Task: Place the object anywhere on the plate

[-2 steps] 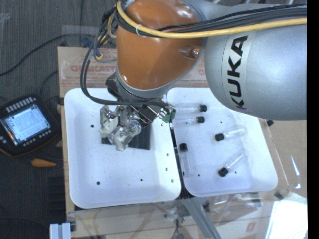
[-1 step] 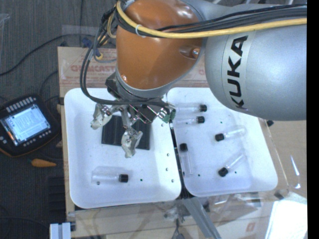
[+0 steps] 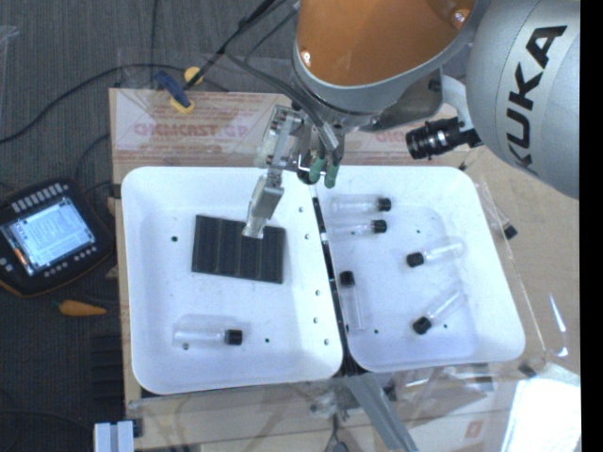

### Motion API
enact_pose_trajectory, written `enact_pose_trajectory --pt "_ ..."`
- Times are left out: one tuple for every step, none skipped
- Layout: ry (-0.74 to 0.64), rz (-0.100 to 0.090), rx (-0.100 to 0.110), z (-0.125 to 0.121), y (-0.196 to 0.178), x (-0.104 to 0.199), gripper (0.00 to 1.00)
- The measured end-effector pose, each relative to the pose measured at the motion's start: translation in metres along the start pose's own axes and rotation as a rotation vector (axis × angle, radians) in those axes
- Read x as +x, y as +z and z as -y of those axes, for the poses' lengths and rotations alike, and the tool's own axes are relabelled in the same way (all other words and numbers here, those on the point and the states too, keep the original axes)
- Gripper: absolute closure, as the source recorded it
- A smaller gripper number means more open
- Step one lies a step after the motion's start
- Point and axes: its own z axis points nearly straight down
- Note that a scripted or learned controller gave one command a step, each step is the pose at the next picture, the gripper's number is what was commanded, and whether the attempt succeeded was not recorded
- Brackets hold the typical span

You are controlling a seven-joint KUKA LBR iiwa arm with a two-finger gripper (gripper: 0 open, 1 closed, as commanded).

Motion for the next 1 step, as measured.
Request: enact_pose_trajectory --pt "0.002 0.004 0.0 -0.0001 -0.0097 -0.0014 1.0"
